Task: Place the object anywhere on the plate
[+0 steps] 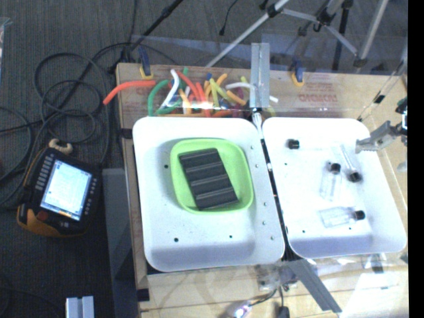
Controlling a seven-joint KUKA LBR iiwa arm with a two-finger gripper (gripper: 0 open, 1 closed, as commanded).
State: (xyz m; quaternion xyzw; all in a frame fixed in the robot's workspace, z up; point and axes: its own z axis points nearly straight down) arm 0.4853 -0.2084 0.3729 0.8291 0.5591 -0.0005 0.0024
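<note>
Dark ridged block (pixel 207 177) on green plate (pixel 246 171), white bin (pixel 199 244)

Nothing's really reading clearly here; red lettering is showing on the clear panel (pixel 318 98) at upper right, way too blurry.

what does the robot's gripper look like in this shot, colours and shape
The gripper, at the view's right edge over the right bin, looks like a pale grey, metallic piece that narrows toward the left. A small dark part sits above it, near the edge. It is too small and blurred to tell any markings or cables.
</note>
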